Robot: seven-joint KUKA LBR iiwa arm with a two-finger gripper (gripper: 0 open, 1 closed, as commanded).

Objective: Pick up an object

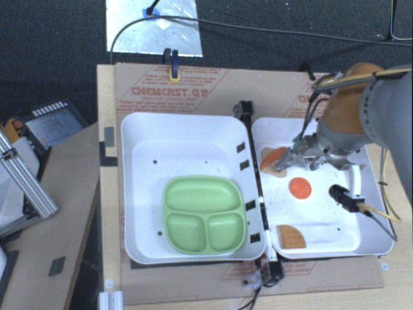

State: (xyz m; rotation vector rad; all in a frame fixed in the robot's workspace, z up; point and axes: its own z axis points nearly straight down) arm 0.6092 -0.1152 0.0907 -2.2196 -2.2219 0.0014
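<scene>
Two shallow white bins are shown side by side on a worktop (108,205), viewed from above at a slant. In the left bin (139,173), a green divided plate (204,213) is laid toward the front. In the right bin (335,232), the claw (285,163) of a grey arm is placed at an orange-red piece (271,156) near the left wall. Whether the claw is wide or narrow cannot be told. A red disc (300,188) is seen just beside them, and a tan waffle-like square (292,237) at the front left.
</scene>
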